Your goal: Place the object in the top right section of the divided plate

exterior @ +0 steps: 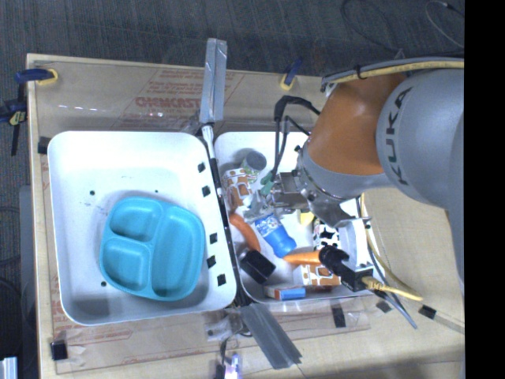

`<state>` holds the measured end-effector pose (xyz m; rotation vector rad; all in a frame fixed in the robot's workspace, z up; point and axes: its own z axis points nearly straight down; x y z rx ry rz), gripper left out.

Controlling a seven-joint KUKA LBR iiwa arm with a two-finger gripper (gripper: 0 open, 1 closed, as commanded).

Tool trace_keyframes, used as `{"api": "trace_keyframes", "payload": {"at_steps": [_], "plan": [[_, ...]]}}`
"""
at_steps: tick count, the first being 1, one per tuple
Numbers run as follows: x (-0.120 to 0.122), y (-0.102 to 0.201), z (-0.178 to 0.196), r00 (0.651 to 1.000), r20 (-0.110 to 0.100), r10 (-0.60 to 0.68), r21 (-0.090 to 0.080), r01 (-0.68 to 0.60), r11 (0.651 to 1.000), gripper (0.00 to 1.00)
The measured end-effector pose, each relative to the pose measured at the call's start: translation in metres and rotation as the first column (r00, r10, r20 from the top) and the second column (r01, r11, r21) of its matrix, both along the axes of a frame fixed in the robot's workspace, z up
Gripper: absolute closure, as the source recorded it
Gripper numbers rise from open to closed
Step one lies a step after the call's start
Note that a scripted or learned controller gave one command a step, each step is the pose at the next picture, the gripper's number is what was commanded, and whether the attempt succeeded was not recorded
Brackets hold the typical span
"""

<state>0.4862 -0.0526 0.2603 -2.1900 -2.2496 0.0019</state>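
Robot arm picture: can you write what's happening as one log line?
arm: over right bin | pincer: among clutter | divided plate: left bin | placed: not yet

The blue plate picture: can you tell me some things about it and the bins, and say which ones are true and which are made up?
1. The blue divided plate lies in the left bin. True.
2. A toy already lies on the plate. False: its sections hold nothing.
3. The arm reaches over the right bin. True.
4. The right bin holds just one thing. False: it holds a jumble, including a carrot and a small blue bottle.
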Motion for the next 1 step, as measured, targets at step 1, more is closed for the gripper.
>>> {"api": "trace_keyframes", "payload": {"at_steps": [1], "plan": [[0.0666,0.0637,-0.0364,0.982,-0.002,0.190,0.000,-0.190,0.982,1.00]]}}
